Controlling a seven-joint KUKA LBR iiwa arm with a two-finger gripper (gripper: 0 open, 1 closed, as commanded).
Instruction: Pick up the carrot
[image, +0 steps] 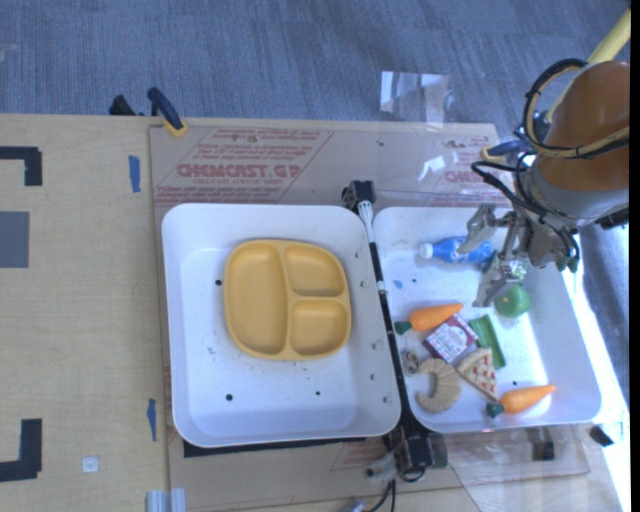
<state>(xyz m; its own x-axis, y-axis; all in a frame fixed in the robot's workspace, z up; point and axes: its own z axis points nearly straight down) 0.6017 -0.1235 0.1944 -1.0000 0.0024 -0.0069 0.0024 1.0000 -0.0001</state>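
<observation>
Approach step: the gripper (505, 268) hangs over the right bin (575, 330), centre right of frame, fingers parted and holding nothing. The nearer carrot (436, 317) lies lower left of it; next move calls for shifting left, then descending.

Two small orange toy carrots with green stem ends are lying in the right white bin. One carrot (433, 317) is lying flat near the bin's left side, its green end pointing left and its body tilting slightly up to the right. The other carrot (523, 398) is resting by the near right corner, green end lower left.
</observation>
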